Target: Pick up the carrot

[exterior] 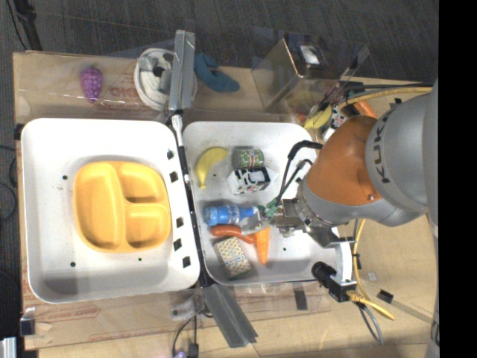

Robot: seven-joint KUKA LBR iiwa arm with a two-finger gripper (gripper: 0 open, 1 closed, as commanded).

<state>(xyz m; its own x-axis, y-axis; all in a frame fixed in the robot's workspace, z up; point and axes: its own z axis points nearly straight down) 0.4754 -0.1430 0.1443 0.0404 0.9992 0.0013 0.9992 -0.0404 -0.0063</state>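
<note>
Claw (274, 215) hangs low in the right bin (298, 271); we cannot tell its state. We see the carrot (261, 246) just at its 6 o'clock, beside a blue bottle (227, 215). Left bin (97, 282) holds a yellow tray (123, 203); wooden desk (402, 263) beneath, dark floor (298, 6) at 12 o'clock.

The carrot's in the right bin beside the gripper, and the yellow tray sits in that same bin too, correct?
Not quite. The carrot does lie in the right bin, close to the gripper, but the yellow tray sits in the left bin, as the camera view shows.
</note>
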